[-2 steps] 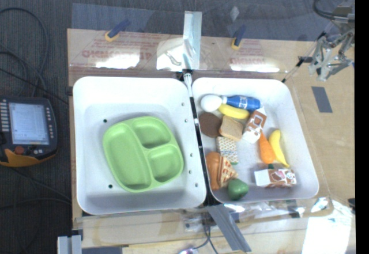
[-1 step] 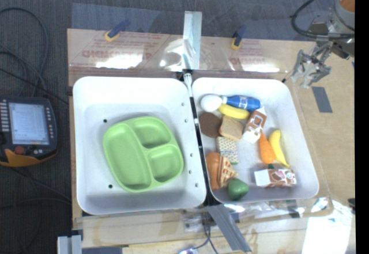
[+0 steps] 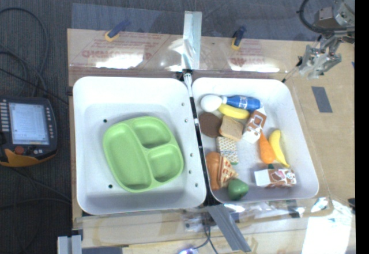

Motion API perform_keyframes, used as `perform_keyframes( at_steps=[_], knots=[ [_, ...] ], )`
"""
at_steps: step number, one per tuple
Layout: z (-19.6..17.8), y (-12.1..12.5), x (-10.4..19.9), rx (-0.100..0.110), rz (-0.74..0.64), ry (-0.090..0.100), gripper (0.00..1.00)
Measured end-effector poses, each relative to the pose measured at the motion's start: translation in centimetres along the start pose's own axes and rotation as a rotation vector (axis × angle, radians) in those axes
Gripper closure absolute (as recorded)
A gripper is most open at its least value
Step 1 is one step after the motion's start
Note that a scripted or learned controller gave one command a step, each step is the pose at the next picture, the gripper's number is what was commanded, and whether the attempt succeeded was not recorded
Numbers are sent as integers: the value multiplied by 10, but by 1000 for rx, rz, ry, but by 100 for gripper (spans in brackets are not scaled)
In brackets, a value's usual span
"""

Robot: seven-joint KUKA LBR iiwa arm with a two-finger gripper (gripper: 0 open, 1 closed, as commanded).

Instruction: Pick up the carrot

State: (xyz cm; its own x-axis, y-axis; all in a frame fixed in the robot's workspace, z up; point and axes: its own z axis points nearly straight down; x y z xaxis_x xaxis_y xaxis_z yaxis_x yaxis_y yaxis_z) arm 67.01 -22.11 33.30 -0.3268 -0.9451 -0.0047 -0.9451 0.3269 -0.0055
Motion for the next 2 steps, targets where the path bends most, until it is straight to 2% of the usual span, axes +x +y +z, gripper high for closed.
perform_keyframes(
  at_steps=[1, 2],
  knots=[
    [23, 28, 10, -6, -322, 0, 100],
    [14, 54, 15, -7, -844, -3, 100]
  ],
)
